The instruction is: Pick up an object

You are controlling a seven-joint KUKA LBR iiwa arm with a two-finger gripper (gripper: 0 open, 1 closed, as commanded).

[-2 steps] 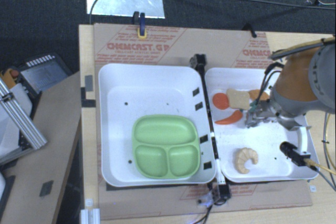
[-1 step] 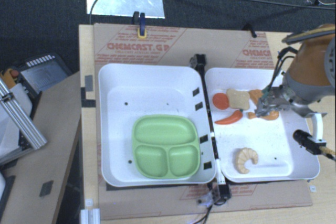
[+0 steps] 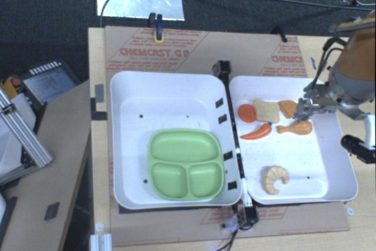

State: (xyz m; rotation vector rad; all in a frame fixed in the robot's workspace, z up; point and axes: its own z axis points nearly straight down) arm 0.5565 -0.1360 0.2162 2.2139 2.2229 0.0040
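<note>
Glossy white bin (image 3: 329, 185), curved shrimp (image 3: 275, 178) — matte

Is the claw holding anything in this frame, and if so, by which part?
It cannot be told. The claw sits low in the right bin, just above the drumstick and beside the orange piece, but no item is visibly between its tips.

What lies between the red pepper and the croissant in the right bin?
In the camera view, nothing: bare white bin floor separates the red pepper from the croissant.
</note>
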